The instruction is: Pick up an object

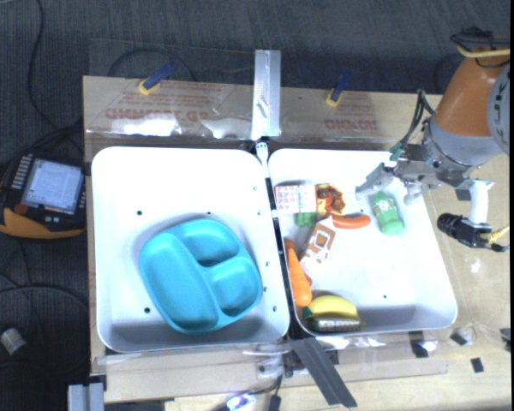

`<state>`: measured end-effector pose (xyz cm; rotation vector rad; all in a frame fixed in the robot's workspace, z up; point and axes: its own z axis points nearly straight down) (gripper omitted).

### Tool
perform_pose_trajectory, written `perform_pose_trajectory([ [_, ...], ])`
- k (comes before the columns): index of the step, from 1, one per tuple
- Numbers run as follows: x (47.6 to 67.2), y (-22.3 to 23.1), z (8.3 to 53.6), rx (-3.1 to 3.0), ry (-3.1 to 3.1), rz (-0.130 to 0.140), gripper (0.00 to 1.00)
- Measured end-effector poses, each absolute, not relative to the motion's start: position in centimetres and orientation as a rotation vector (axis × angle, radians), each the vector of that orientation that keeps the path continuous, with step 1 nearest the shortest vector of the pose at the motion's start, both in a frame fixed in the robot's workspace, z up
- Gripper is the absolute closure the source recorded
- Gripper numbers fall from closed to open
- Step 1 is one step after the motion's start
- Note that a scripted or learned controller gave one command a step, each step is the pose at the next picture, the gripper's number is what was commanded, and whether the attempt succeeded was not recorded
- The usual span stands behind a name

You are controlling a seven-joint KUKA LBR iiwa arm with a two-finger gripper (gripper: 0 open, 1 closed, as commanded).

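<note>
Bottle (387,213) is lying just under the gripper (392,181), partly hidden; claw state cannot be told. Carton (293,197) print is showing too blurred to read.

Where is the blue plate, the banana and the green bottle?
blue plate (201,279): camera view, on the ridge between its compartments.
banana (327,304): camera view, on the middle of its yellow curve.
green bottle (387,212): camera view, on its green body.
</note>
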<state>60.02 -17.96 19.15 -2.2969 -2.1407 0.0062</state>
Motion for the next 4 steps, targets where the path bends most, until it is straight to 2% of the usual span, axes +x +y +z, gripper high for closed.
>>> perform_pose_trajectory([
  [1,63.1,-21.0,10.4,-2.195,-2.245,-0.001,0.00],
  [2,63.1,-20.9,11.1,-2.190,-2.244,0.001,1.00],
  [3,63.9,-17.2,9.4,-2.006,-2.445,-0.004,1.00],
  [4,66.8,-17.6,19.3,-2.124,-2.315,0.006,1.00],
])
